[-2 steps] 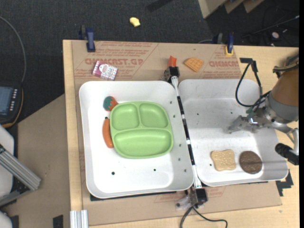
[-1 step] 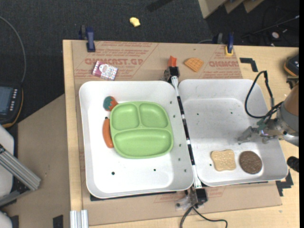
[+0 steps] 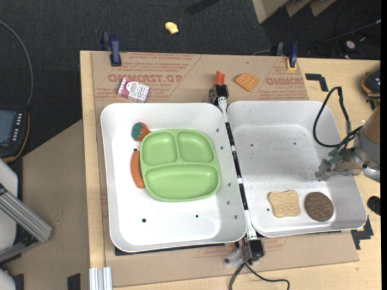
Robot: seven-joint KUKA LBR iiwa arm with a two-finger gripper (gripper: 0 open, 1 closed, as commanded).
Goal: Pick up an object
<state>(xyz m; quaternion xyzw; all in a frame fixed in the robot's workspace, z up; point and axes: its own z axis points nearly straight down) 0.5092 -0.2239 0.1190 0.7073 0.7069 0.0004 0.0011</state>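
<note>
Left of the grey gripper (image 3: 331,167), the bins (image 3: 275,125) are white with small dark specks. Just below-left of it lie a speckled dark brown disc (image 3: 318,205) and a pale tan cracker (image 3: 284,203); far left sit a lime green tray (image 3: 179,164), an orange sausage (image 3: 137,169) and a teal-and-orange piece (image 3: 140,130).

On my counter (image 3: 175,71), beyond the bins, lie a small pink patterned packet (image 3: 133,89) and an orange waffle-like piece (image 3: 246,81). A yellow scrap (image 3: 172,27) sits on the dark floor (image 3: 72,17).

A robotics lab: two white bins (image 3: 121,162) clamped onto a cardboard-topped bench (image 3: 91,162), cables trailing over dark carpet (image 3: 48,29).
</note>
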